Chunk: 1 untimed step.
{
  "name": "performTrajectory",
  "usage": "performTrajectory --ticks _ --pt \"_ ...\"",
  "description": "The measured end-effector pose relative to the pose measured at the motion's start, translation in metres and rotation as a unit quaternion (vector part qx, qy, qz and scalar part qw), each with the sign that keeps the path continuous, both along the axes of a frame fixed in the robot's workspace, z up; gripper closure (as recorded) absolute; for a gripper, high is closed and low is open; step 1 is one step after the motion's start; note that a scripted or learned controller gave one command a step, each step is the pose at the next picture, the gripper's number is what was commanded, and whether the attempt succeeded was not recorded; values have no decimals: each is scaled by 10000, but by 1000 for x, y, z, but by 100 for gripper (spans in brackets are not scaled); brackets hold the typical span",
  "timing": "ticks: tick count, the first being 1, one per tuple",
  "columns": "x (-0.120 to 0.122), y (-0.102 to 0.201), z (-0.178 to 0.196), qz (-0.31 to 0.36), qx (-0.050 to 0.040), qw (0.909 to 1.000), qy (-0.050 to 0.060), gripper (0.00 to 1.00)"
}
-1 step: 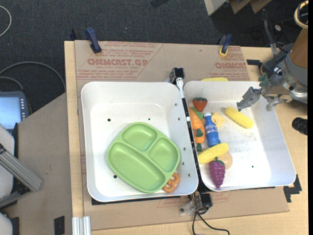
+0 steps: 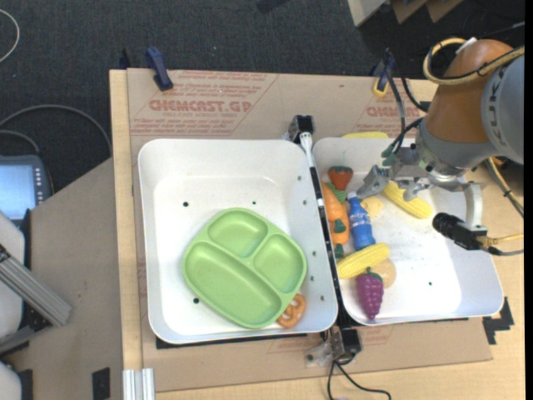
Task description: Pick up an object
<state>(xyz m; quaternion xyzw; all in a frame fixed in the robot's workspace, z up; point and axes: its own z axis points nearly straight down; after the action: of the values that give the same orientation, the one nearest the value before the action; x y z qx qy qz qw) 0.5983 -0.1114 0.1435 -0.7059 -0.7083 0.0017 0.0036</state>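
Gripper (image 2: 391, 182) above the right bin (image 2: 466, 298); finger spacing cannot be told.

Toy food, including corn (image 2: 364, 260) and a blue bottle (image 2: 361, 223), lies at its seven o'clock. Nine o'clock: left bin (image 2: 166, 173), green tray (image 2: 244, 266). Brown board (image 2: 208, 102) printed "CHEMCAST"; dark carpet (image 2: 166, 15).

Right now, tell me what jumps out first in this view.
The bright green divided plate dominates the left bin. In the right bin, colourful toy food lines the left wall: carrot, blue bottle, corn, purple grapes. The gripper hovers above them.
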Motion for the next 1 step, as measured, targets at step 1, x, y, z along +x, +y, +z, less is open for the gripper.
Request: performTrajectory --ticks 1 --pt "0 18 -62 -15 -21 10000 -20 0"
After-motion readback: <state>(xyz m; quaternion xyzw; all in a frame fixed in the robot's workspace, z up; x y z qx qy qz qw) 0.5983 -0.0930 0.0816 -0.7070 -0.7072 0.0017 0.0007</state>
